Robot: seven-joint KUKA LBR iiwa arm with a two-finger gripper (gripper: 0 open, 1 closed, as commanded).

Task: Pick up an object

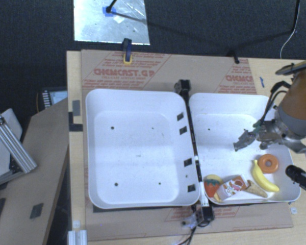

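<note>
Your gripper [243, 141] hangs over the middle of the right bin [224, 106], reaching in from the right edge of the view on the grey arm [296, 111], and you cannot tell from here how it is set; nothing shows held in it. The objects all lie below and to the right of it, gathered in the bin's near right corner and apart from the gripper. Closest is the banana [263, 176], whose long axis runs from upper left to lower right with a slight curve, its upper tip pointing roughly back toward the gripper. Just beside that tip, to the right, sits a small orange ring-shaped object [268, 163]. Along the near wall you have a round orange and yellow fruit-like object [212, 185] at the left, touching a red and white packet [231, 186] that lies roughly along the wall, and beside that a tan cone-like piece [256, 189] pointing right toward the banana's lower end. The left bin [137, 147] stands alongside, joined by a dark strip with clips [189, 137]. Both bins rest on a printed cardboard sheet [143, 68] laid over the bench [74, 75]. Beyond the bench the floor is dark, with a shiny metal plate [111, 14] lying on it at the far side, and an aluminium frame rail [10, 142] at the left.
</note>
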